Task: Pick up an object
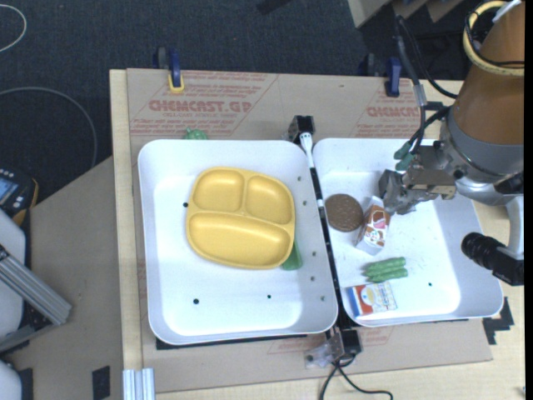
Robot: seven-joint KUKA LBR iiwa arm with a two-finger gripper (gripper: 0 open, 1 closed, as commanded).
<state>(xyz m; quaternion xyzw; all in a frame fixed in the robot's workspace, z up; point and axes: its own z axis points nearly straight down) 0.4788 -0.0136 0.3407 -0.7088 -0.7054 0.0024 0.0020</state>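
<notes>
Objects for picking lie in the right bin (433, 290), the one nearer the arm. A small red-and-white carton (374, 228) stands tilted near the bin's middle, and a round brown disc, like a cookie (343, 212), lies just to its left, close to the divider between the bins. Below the carton lies a green bean pod (385, 268), stretched roughly left to right, apart from the carton. Lower still, near the bin's front rim, a flat card or packet with red, white and blue print (372, 298) lies face up.

The gripper (398, 200) hangs over the upper middle of the right bin, just above and to the right of the carton and near the brown disc. From this slant its grey body covers the fingertips, so whether the claw is apart or together cannot be told, and nothing can be seen between its fingers. The grey arm with its orange band (495, 65) comes in from the right.

The left bin (166, 248) holds a yellow divided plate (241, 217) with three compartments, lying flat near the bin's middle. A small green thing (291, 261) peeks out from under the plate's lower right edge. Both bins sit side by side on a cardboard-covered bench (241, 98), with blue clamps (172, 63) at its far edge.
</notes>
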